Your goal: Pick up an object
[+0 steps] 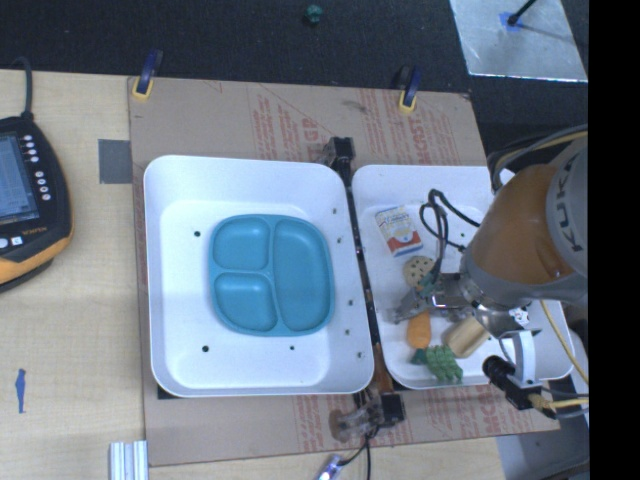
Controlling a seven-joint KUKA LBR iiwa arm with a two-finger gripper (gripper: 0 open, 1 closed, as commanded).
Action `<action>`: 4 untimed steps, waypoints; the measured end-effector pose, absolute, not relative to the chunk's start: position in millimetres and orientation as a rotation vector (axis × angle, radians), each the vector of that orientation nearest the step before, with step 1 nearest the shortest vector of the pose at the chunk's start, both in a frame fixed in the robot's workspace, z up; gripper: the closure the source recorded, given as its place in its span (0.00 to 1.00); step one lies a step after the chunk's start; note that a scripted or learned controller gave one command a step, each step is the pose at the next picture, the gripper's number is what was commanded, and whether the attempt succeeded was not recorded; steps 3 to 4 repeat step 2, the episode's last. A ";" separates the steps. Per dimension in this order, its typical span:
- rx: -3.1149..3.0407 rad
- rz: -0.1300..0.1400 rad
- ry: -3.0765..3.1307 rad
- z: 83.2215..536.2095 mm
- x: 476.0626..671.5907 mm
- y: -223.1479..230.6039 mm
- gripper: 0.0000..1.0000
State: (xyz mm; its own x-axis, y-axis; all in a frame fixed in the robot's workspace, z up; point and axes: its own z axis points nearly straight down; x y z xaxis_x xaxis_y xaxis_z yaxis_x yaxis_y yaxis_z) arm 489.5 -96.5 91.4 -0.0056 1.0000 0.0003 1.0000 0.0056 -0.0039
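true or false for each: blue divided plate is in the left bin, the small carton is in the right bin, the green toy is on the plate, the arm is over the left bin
1. The blue divided plate lies in the left bin. True.
2. The small carton lies in the right bin. True.
3. The green toy sits on the plate. False: it lies in the right bin, near its front edge.
4. The arm hangs over the left bin. False: it is over the right bin.

The arm [525, 233] hides part of the right bin [380, 268] and its items.
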 end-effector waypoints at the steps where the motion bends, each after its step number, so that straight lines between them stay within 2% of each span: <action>1: -2.210 0.006 -2.230 101.6 490.1 -97.5 1.00; 2: -2.213 0.001 -2.226 192.1 511.8 -6.1 1.00; 4: -2.213 0.001 -2.226 192.1 511.8 -6.1 1.00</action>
